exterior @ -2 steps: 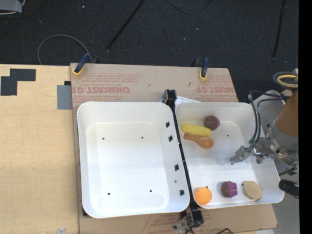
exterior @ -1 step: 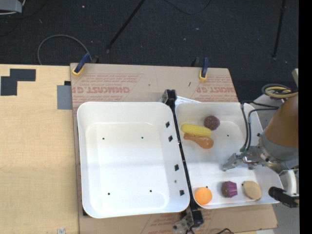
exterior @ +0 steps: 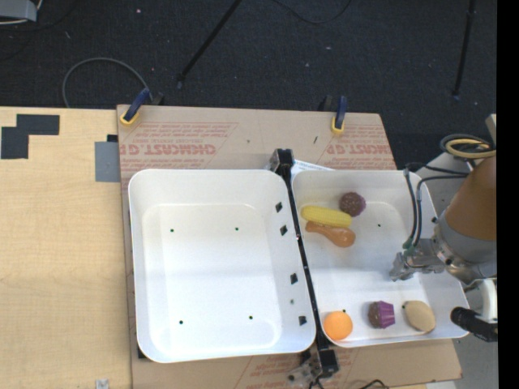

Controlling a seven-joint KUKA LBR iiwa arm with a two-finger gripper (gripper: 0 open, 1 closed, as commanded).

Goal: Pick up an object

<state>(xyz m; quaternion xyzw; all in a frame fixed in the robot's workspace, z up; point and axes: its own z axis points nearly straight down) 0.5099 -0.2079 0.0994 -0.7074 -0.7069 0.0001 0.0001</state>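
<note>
The gripper (exterior: 403,266) hovers low over the right bin (exterior: 381,335), fingers' state unclear. Nearest are the purple object (exterior: 381,314) and tan object (exterior: 419,315); crowding risks a glancing miss.

The arm (exterior: 474,225) shows a broad orange band above a grey wrist, dark cables trailing alongside, ending in a small metallic gripper (exterior: 403,266).

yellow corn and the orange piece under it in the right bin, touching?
Touching. The camera view shows the yellow corn lying directly against the orange piece, their long sides overlapping with no white bin floor between them.
</note>
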